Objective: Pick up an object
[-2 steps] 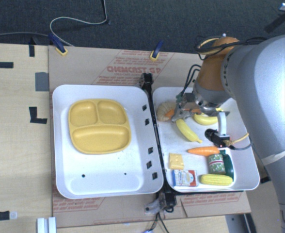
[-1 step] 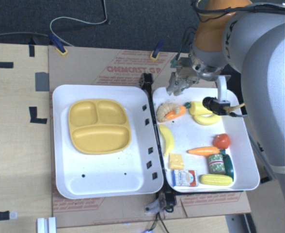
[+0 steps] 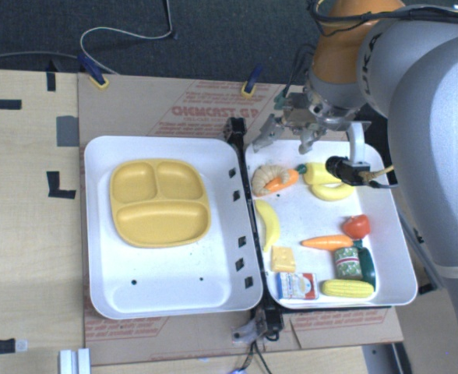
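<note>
The hand (image 3: 290,131) hovers with fingers spread and holding nothing, at the right bin's (image 3: 392,232) far-left rim. The carrot (image 3: 281,181) lies just nearer; descending here risks clipping the rim.

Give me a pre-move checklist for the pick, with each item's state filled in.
1. Gripper above the right bin: ok, at its far rim.
2. Nothing between the fingers: ok.
3. Fingers spread for a grasp: ok.
4. Target under the gripper: not ok; the shrimp lies nearer the camera.
5. Room around the shrimp: cannot tell; the yellow pepper and the banana sit close.
6. Yellow plate out of the way: ok, in the left bin.
</note>
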Controlling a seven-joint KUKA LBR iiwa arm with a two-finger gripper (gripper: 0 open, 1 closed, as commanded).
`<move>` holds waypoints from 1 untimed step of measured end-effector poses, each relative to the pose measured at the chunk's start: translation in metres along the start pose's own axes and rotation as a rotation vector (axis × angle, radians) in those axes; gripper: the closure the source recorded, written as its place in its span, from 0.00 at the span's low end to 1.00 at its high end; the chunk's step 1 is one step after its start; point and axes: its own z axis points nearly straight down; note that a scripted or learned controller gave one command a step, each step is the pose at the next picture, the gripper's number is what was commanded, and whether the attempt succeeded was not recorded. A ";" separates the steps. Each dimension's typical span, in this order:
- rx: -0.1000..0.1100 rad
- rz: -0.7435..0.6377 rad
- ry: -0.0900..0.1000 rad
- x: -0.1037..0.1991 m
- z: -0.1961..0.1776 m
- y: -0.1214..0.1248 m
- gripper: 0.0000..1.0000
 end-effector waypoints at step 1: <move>0.003 0.001 0.002 -0.010 0.042 -0.097 0.00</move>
